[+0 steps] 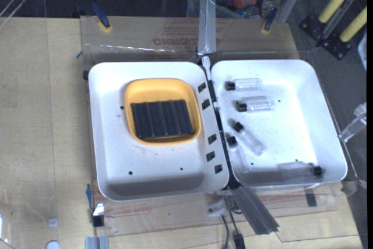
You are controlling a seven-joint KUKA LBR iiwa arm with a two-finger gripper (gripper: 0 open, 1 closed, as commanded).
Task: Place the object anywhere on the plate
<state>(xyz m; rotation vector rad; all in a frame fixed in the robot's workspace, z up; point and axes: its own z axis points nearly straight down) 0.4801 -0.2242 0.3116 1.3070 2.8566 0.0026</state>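
Task not started, judging by the layout. The yellow plate (162, 110) sits in the left bin (105, 125) and carries a dark ribbed insert (161, 118) — no object on it. Four clear vials with black caps lie in the right bin (315, 102): vial one (245, 84) at 12 o'clock, vial two (254, 105) just below it, vial three (247, 136) tilted near centre, vial four (299, 170) at 5 o'clock along the front wall. The pincer's state cannot be told, nor the vials' position relative to it. Left to do: pick, carry, place.

Overhead slant (fixed) on both bins (105, 84)
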